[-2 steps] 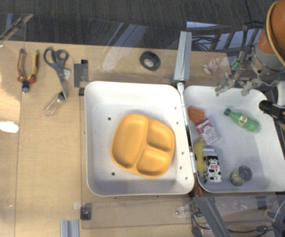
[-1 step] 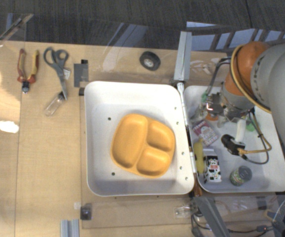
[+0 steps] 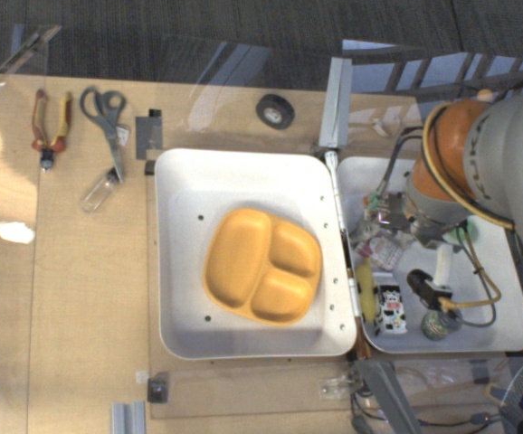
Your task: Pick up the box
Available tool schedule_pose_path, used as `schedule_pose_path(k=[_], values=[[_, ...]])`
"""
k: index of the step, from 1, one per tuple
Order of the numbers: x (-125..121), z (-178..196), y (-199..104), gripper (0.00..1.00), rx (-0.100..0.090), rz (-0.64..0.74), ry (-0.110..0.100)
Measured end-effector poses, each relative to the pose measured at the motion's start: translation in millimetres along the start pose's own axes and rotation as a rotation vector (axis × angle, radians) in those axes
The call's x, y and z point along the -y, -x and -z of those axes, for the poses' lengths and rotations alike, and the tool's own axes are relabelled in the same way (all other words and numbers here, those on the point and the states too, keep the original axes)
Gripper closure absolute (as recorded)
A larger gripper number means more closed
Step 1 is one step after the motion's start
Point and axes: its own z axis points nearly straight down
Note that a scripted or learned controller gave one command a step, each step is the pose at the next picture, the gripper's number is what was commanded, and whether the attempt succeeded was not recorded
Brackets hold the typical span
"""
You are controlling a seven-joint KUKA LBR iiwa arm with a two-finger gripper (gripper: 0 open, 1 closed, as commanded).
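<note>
Lying flat in right bin [image 3: 515, 333], small black-and-white box [image 3: 389, 307], arm [image 3: 479, 161] above

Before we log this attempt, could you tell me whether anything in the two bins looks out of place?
Nothing looks spilled or damaged. The yellow three-compartment plastic tray sits askew in the left white bin, rotated against its walls.
</note>
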Motion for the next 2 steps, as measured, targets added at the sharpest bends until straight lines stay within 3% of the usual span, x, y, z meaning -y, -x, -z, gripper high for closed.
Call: schedule_pose_path(k=[1, 2], values=[[-3.3, 12.6, 0.2, 1.0, 0.002, 0.001, 0.009], [-3.1, 12.5, 0.3, 0.0, 0.002, 0.001, 0.009]])
